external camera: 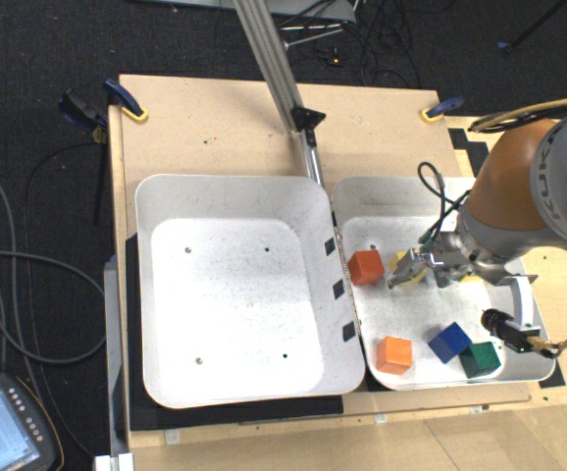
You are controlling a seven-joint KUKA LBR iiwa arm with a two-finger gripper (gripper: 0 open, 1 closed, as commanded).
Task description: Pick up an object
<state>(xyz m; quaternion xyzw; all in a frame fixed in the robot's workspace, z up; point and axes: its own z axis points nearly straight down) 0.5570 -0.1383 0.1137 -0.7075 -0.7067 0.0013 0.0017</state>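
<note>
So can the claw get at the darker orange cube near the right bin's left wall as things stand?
Probably yes: the claw sits just right of the darker orange cube, nothing lies between them, though the right bin's left wall is close behind it.

My arm (534, 189) runs off the right edge and covers part of the right bin (382, 199). I can't make out the small yellow thing (408, 266) at the gripper (406, 271).

Five small objects are seen in the right bin (362, 204). A red-orange block (366, 267) lies near its left wall, a yellow piece (407, 266) just beside it. An orange block (394, 354), a blue block (450, 342) and a green block (480, 359) are ranged along the near edge.
</note>
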